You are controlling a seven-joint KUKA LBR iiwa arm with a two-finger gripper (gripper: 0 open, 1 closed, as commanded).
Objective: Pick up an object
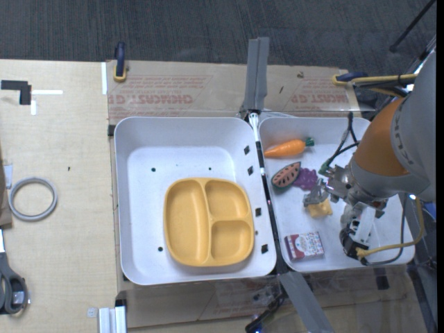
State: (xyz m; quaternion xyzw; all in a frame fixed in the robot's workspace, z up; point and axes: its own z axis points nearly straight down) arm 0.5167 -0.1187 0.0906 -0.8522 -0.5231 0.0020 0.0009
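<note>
My gripper [321, 195] is low in the right bin [395, 252], under the grey wrist with the orange band. It sits right over a small yellow object [321, 209], part of which is hidden beneath it. Just to the left lie a purple grape bunch [307, 177] and a brown and orange oval toy [286, 174]. An orange carrot [286, 148] rests near the bin's far edge. A small red and white box [305, 245] lies near the front edge of the bin.
The left bin [139, 186] holds a yellow divided plate [208, 221]. A grey ring [31, 198] and scissors [12, 291] lie on the bench to the left. Black and yellow cables [378, 252] hang by the wrist at the bin's right side.
</note>
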